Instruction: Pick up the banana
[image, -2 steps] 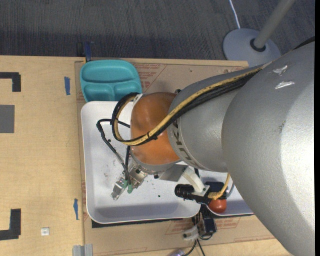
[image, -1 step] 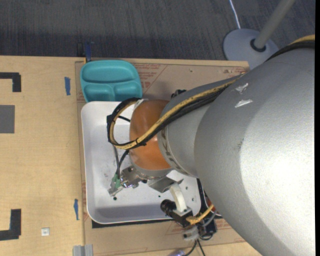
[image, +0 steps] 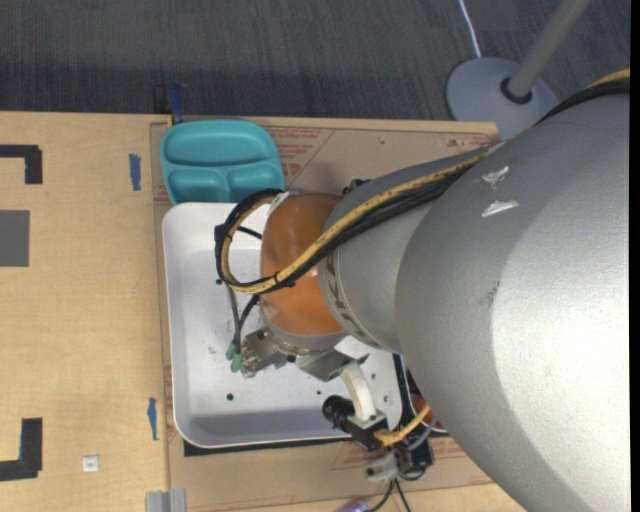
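My grey arm (image: 500, 280) reaches in from the right and covers most of the bench. Its orange band (image: 295, 265) hangs over the middle of the left white bin (image: 195, 330). Below the band, the gripper (image: 262, 352) points down into the bin, close over the bin floor near the front half. The wrist hides what lies directly under it. A black and yellow cable (image: 240, 255) loops beside the band.
A teal divided tray (image: 220, 160) rests at the bin's far edge. Bare white bin floor shows along the left and front sides. The cardboard bench (image: 80, 300) extends left with blue tape marks (image: 135, 172). A round grey stand base (image: 495, 90) sits at the back right.
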